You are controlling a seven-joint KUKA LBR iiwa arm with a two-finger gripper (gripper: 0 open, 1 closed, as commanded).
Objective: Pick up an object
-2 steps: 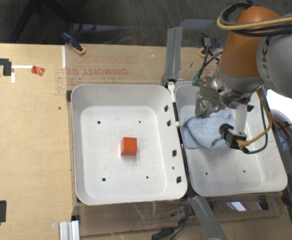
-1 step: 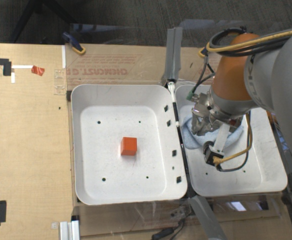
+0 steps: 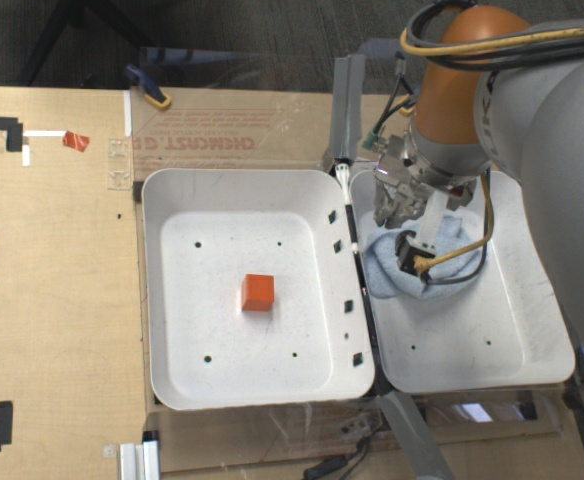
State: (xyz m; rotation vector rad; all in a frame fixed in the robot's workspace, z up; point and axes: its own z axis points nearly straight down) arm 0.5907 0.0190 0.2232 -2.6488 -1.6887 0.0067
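The grey arm with its orange band reaches in from the right and hangs its two-finger gripper [image 3: 397, 213] low over the upper left part of the right-hand shallow white plastic bin [image 3: 492, 353], just above a crumpled pale blue cloth [image 3: 397, 266] that lies against that bin's left wall. Whether the gripper is apart or together cannot be made out from this slanted view, since the wrist and dark cabling crowd the tip; nothing can be seen clamped in it. A small orange-red cube [image 3: 258, 292] sits alone near the middle of the left-hand shallow white plastic bin [image 3: 172, 368], well apart from the gripper, on the far side of the walls where the two bins meet. Judged from this, the work is at the approach or descent stage of a pick aimed at the cloth, with no lift begun. The next move seems to call for a short drop onto a raised fold of the cloth, a firm close, and a straight lift; soft fabric may slip or only partly gather, and the bin wall close by leaves little room on the left.
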